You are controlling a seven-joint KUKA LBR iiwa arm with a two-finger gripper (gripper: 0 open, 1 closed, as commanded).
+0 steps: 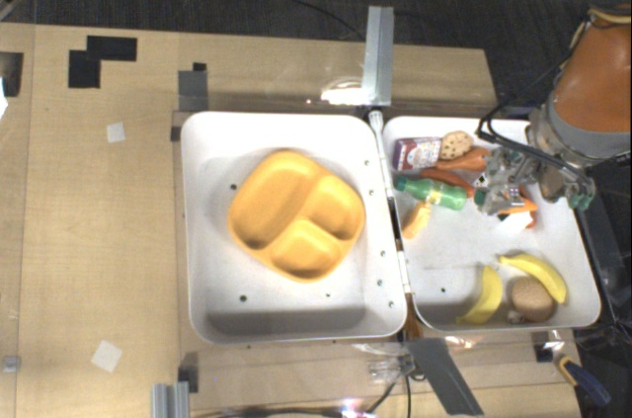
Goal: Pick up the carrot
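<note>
A: Where's the carrot (456,177)?

B: In the right-hand bin (578,253), upper part — lying flat along the bin floor, just below the biscuit (455,145) and the small dark red packet (417,153), and just above the green bottle (433,192).

A: Which way round?

B: Long axis close to left–right across the view, rising slightly to the right. Thicker end seemingly at the right, toward the pincer (506,184); hard to be sure.

A: And the pincer?

B: Low over the bin, at or just beside the carrot's right end, arm reaching in from the right. Opening not readable from here — too much grey metal and clutter there, so no claiming a hold on anything.

A: Why so crowded up there?

B: Probably just tipped in loose: bottle, packet, biscuit and carrot huddled near the bin's upper left, a small orange piece (416,220) lower down. Two bananas (534,275) and a brown potato-like lump (531,299) lie well apart at the bottom. Left bin (197,209) carries a yellow sectioned plate (296,213), unrelated to the job.
</note>
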